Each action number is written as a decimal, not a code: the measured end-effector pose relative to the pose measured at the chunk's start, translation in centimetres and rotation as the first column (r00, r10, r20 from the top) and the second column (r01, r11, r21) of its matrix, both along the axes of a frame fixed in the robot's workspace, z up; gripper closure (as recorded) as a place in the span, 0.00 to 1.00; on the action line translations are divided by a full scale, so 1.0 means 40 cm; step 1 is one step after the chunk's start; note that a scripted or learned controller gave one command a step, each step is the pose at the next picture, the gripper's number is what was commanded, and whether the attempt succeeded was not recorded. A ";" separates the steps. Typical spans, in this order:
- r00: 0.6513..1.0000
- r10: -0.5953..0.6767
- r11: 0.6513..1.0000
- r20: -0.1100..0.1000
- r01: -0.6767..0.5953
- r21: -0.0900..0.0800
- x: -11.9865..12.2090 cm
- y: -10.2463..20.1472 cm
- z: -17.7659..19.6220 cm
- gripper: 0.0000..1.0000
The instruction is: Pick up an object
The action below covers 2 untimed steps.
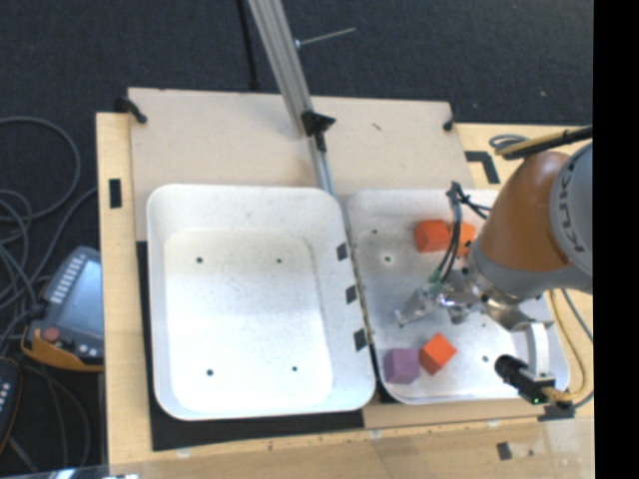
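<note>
Three small blocks in the right bin (399,208): an orange block (431,235) near the far side, an orange cube (437,353) and a purple cube (401,365) just beside each other at the near edge. Gripper (419,307) over the bin's middle, between the far block and the near pair, nothing visibly between its fingers; open or closed, impossible to tell. Left bin (160,218) alongside on the worktop (220,128).
</note>
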State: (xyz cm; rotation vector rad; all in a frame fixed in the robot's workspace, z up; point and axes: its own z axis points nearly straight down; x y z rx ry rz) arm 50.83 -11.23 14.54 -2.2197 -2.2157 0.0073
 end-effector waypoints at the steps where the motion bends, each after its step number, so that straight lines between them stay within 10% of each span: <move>1: 1.000 0.005 1.000 0.010 -0.005 -0.002 0.141 -0.058 -0.068 0.00; 2: 1.000 0.006 1.000 0.010 -0.006 -0.002 0.327 -0.069 -0.122 0.00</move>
